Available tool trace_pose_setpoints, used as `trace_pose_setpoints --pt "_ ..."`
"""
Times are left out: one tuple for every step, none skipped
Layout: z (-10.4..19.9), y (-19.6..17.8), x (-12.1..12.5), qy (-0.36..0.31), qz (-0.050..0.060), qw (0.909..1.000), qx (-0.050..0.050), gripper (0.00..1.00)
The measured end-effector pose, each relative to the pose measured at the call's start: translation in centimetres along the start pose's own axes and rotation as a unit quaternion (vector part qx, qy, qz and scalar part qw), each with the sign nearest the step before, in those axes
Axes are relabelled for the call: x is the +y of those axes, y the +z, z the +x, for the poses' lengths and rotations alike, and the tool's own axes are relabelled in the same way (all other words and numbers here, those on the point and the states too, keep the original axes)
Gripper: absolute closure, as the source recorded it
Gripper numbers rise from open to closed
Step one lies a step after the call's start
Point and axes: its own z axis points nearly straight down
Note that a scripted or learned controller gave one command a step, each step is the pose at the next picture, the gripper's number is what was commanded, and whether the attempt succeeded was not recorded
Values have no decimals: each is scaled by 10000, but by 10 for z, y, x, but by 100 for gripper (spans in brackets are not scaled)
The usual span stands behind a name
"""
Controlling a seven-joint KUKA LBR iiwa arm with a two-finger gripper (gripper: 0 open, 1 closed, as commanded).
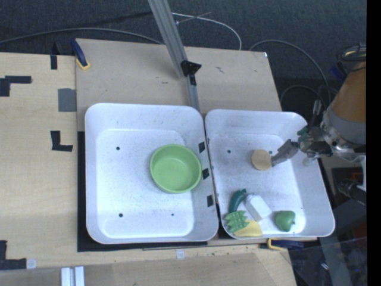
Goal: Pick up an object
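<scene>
A tan round disc (260, 159) lies in the middle of the right bin (309, 201). My gripper (282, 154) hangs just right of the disc, its dark tip touching or nearly touching the disc's edge. Near the bin's front wall lie a dark green curved piece (237, 199), a white block (258, 208), a light green and yellow ridged toy (240, 224) and a small green pepper-like object (285, 220). A green bowl (175, 168) stands in the left bin (113, 213), toward its right side.
A grey metal pole (169, 31) slants down from the top to the seam between the bins. Cables (214, 25) trail over the dark floor behind the bench. A blue and yellow clamp (79, 54) grips the board's far left corner.
</scene>
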Motion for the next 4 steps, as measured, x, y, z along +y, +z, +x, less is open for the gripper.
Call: trace_pose_setpoints --pt "0 0 0 1 1 10000 1 0" --pt "9 48 2 3 23 10000 2 0" --pt "20 105 0 2 31 10000 7 0" --pt "20 145 0 4 -5 10000 -9 0"
